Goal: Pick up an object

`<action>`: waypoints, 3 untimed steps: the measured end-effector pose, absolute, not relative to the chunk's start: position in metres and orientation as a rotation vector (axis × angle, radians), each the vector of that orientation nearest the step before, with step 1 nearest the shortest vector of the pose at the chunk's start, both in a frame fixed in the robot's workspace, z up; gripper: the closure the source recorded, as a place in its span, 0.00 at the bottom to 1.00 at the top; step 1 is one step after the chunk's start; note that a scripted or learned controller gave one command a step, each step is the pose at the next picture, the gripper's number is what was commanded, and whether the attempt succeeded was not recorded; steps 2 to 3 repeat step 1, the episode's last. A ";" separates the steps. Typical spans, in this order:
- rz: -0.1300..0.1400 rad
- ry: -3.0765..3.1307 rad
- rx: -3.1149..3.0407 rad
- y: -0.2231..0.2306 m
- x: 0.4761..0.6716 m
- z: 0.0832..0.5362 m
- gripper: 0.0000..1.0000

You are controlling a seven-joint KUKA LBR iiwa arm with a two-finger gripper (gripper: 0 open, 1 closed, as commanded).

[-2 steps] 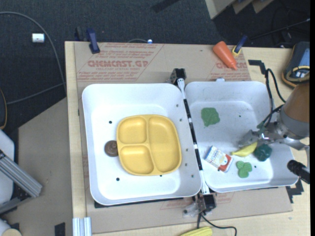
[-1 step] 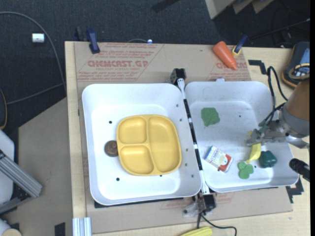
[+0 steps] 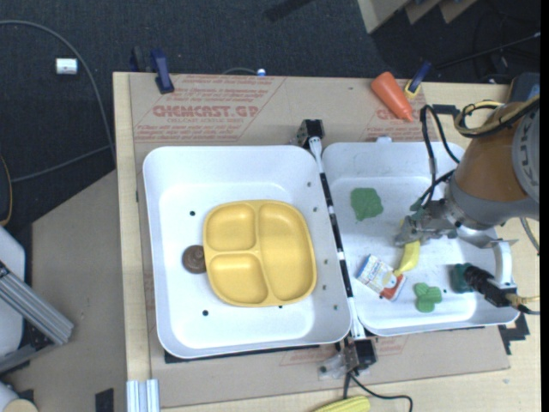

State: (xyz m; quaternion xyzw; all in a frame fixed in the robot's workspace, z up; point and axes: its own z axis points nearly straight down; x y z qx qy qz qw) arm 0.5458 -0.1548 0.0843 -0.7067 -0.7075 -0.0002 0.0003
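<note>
In the camera view, the gripper (image 3: 417,232) sits low in the right bin (image 3: 390,157), its tip touching the upper end of a banana (image 3: 407,257); whether it grips the fruit or how far it is open cannot be told. The arm (image 3: 491,174) enters from the right edge, wrist bent down toward mid-frame. The banana lies at the bin's centre.
</note>
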 end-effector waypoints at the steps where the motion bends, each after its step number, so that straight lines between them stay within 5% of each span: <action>1: -0.002 -2.224 -2.220 -0.104 0.569 0.138 1.00; 3: -0.002 -2.224 -2.220 -0.104 0.569 0.138 1.00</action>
